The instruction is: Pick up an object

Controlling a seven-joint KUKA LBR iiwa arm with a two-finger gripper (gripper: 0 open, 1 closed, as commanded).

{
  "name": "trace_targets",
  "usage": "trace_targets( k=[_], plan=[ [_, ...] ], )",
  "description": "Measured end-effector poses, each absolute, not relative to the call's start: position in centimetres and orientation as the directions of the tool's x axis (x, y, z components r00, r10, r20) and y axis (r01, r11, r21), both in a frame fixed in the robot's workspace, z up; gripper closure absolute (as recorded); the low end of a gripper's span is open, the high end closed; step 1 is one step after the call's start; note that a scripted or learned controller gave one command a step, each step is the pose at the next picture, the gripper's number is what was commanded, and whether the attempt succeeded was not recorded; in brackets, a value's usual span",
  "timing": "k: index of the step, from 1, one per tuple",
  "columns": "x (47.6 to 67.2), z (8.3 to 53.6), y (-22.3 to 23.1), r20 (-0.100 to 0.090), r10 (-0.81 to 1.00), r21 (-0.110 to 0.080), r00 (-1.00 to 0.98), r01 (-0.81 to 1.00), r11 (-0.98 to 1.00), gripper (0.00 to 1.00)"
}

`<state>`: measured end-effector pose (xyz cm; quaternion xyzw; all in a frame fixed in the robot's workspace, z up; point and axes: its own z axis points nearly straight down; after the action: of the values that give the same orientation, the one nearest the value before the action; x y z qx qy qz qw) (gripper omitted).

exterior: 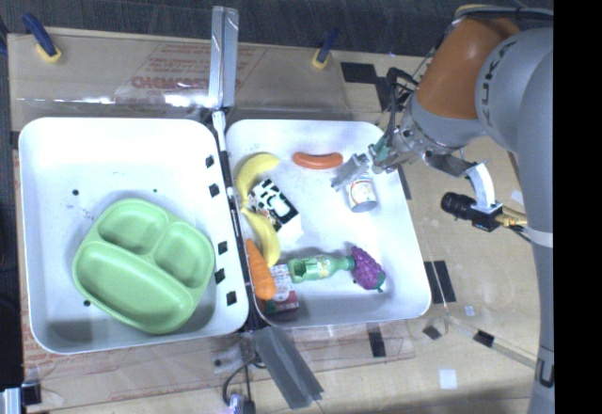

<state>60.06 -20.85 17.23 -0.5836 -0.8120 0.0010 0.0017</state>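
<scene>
The arm (489, 73) reaches in from the right and ends at the gripper (362, 167), which hangs over the right bin (400, 294) near its right edge, toward the far right corner. Whether its fingers are spread or clenched cannot be told. Just below the gripper a small can (363, 195) stands on the bin floor, close to the right wall; whether the gripper touches it is unclear.

Left of the gripper, toward the far edge, lies a sausage (318, 159), apart from everything else. Along the left wall of this bin a banana (254, 175) curves down from the far side, and a second banana (264, 238) lies below it. A black-and-white box (275, 205) sits between and partly over the two bananas. A carrot (261, 273) lies along the left wall toward the near left corner, with a small dark packet (282, 301) at its near end. A green bottle (315, 267) lies on its side by the near edge, one end touching the second banana and carrot, the other end meeting a purple grape bunch (369, 269) toward the near right corner. The middle of this bin is bare floor, so the can and sausage have open space around them, while the things by the left wall crowd one another.

The left bin (38, 149) holds a green divided tray (143, 263), tilted, toward its near edge.
</scene>
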Motion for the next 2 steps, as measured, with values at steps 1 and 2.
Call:
trace_targets(
  k=[1, 2],
  plan=[
    [61.5, 12.0, -21.1, -0.022, 0.940, 0.026, -0.340, 0.940, 0.340, 0.00],
    [65.8, 9.3, -21.0, -0.001, 0.906, 0.000, -0.424, 0.906, 0.424, 0.00]
  ],
)
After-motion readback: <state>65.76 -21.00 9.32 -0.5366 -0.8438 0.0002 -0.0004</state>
